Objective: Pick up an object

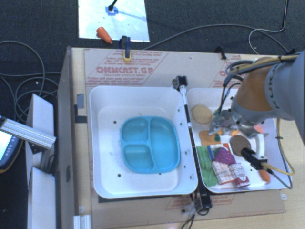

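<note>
Red packet [232,171] lies below the tool [220,126].

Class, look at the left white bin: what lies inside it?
Inside the left bin lies a blue divided plate with three compartments. Whatever may sit under the plate is covered and cannot be seen.

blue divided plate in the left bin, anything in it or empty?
Empty. The blue divided plate lies flat in the left bin, and all three compartments show bare blue. The loose items lie in the right bin, under the arm.
</note>
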